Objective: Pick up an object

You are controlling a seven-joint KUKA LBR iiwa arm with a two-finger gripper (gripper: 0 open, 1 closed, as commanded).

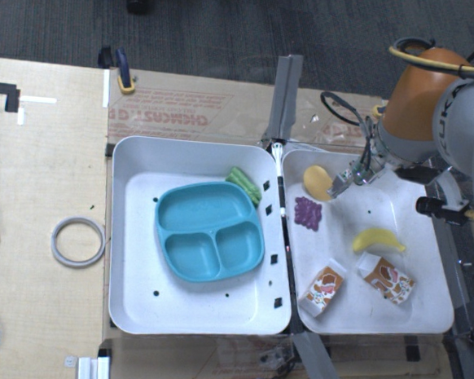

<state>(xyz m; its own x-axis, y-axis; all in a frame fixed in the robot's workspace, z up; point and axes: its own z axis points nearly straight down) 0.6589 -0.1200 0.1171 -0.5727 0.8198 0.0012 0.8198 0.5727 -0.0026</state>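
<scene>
Wood desk (42,169): pale top, carries both bins side by side, with some brown cardboard under their far edge.
Arm (440,102): grey with the orange band, comes in from the right and leans down over the right bin's far left corner.
Left bin (126,249): white and shallow, takes up the middle of the view.
Right bin (423,314): same white kind, touching the left one along a shared edge.
Blue tray (209,231): three compartments, sits tilted in the left bin, nothing in it as far as I can see.
Tape ring (78,241): greyish, lying flat on the desk left of the bins.
Banana (378,240): yellow, mid right bin, well apart from the tool.
Snack packs: one (388,279) near the banana, another (323,289) by the bin's near left wall, both brown and white.
Green thing (245,184): ridged, wedged just behind the tray's far corner.
Purple grapes (307,212): small bunch, just below the yellow-orange lump.
Yellow-orange lump (317,181): rounded, near the right bin's far left corner.
Tool (341,185): tip right beside the lump, maybe touching it; honestly can't tell how wide it's spread or if it has hold of anything.
</scene>
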